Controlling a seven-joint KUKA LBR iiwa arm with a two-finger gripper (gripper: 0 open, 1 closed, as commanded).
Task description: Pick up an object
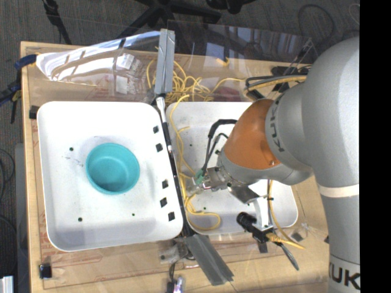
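A teal bowl [113,167] sits upright in the middle of the left white bin [61,224]. My gripper [204,182] is low over the left part of the right white bin [195,139], close to the divider between the bins. The grey arm with its orange band [250,142] covers most of that bin. A small green bit shows at the gripper's tip; I cannot make out what it is.
Loops of yellow cable [183,90] lie behind the bins and trail along the right bin's left side and floor. A clear plastic sheet [91,63] stands at the back left. Grey metal bars run between the bins and at the front edge.
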